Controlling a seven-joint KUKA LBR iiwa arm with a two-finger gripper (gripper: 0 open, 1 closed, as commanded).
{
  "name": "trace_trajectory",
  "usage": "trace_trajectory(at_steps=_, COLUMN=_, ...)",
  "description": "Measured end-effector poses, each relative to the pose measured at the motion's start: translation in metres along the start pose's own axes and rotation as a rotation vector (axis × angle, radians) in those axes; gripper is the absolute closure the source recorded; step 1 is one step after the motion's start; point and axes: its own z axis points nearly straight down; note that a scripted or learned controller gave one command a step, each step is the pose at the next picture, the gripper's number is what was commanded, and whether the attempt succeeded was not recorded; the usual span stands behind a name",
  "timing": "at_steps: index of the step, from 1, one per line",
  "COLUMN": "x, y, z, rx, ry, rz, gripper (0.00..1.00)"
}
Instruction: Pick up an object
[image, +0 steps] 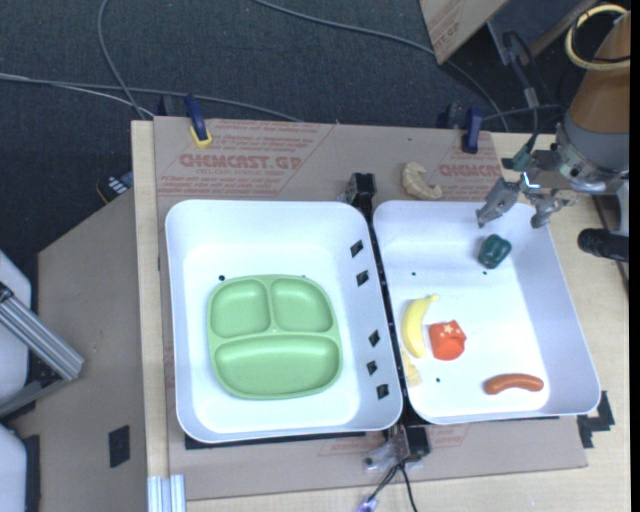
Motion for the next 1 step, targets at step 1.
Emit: trace_trajectory(at_steps=1, x=0.0005, y=0.0027, z=-0.0092, rx=-0.015, ry=-0.003, rz=-0.003, gripper=0.0)
